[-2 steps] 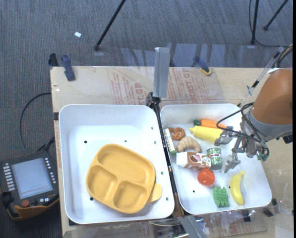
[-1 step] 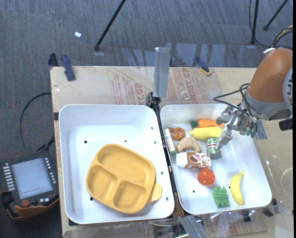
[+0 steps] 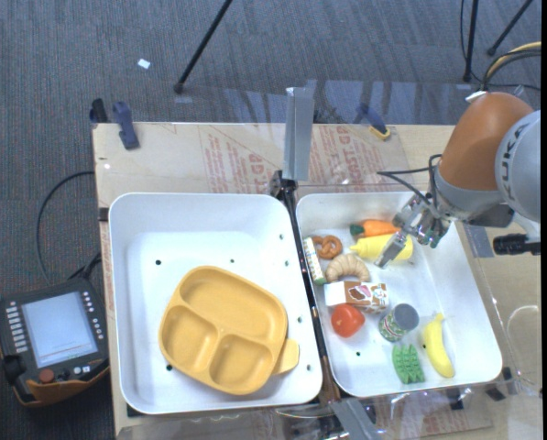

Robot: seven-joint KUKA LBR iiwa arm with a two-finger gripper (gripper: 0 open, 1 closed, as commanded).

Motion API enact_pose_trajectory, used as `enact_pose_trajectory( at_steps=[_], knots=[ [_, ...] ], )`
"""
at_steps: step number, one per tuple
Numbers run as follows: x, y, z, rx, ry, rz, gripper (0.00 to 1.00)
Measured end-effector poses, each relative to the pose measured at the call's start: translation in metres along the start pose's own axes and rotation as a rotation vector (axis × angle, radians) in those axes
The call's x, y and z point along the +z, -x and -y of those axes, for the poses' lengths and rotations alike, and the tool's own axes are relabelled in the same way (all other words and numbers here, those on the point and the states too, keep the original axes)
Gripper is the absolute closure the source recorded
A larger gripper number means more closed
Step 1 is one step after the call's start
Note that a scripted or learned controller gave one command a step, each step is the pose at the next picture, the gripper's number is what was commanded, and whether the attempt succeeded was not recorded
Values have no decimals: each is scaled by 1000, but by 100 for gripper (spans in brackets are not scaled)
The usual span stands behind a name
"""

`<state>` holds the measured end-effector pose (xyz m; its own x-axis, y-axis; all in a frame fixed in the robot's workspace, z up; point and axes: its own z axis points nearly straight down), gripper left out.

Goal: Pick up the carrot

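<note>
Grey carpet surrounds the surface [image 3: 246, 159], which carries two shallow white bins side by side. In the left bin [image 3: 136, 218] lies a yellow divided plate [image 3: 223, 330]. The right bin [image 3: 465, 273] holds a scatter of toy food: a pretzel [image 3: 327, 245], a croissant [image 3: 347, 266], a small carton [image 3: 357, 293], a tomato [image 3: 347, 320], a tin can [image 3: 400, 322], a banana [image 3: 436, 345] and a green ridged piece [image 3: 406, 363].

At the far end of that bin, near its back wall, rests the carrot [image 3: 377, 227], its long axis roughly across the view, with the green top pointing left and the orange body running right. Just in front of it sits a yellow piece [image 3: 374, 247].

Reaching in from the right, the hand [image 3: 394, 248] hangs low over the yellow piece, its fingers slanting down and to the left. Whether they are parted or closed I cannot tell. The carrot lies just behind the fingertips, toward the back wall, so the pick-up appears to need a short shift that way.
</note>
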<state>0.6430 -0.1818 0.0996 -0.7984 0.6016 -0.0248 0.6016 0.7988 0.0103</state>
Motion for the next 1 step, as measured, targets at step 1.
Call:
enact_pose_trajectory(
  at_steps=[1],
  knots=[
    [9, -30, -30, 36, -7, -19, 0]
  ],
)
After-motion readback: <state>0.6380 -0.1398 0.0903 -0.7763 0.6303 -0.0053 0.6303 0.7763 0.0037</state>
